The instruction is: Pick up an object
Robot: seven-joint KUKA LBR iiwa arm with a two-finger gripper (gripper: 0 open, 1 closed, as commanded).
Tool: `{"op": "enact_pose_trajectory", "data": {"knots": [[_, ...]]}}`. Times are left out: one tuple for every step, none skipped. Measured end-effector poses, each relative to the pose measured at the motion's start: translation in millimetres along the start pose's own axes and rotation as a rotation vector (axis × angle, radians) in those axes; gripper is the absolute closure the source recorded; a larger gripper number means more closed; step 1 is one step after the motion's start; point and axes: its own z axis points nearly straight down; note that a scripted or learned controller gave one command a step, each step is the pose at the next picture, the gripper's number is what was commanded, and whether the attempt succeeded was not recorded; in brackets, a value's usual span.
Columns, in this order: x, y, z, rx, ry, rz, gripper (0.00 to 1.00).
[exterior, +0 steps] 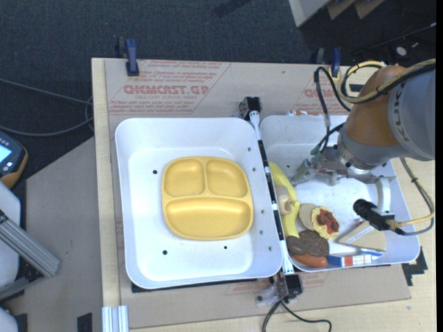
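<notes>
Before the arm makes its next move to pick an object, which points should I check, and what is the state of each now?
1. Objects in right bin: ok; banana, small pizza, sausage, marker.
2. Gripper over right bin: ok.
3. Gripper holding an object: cannot tell.
4. Objects spaced for a clean grasp: not ok; crowded at the near edge.
5. Yellow divided plate in left bin, away from the arm: ok.

Dark carpet floor point(62, 19) around bench point(111, 185)
</notes>
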Motion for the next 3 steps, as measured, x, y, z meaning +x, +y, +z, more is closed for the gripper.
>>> {"op": "enact_pose_trajectory", "data": {"knots": [[23, -104, -1, 0.001, -0.003, 0.008, 0.0], [6, -100, 0, -0.007, -0.005, 0.004, 0.0], [7, -99, -11, -0.012, -0.006, 0.005, 1.0]]}}
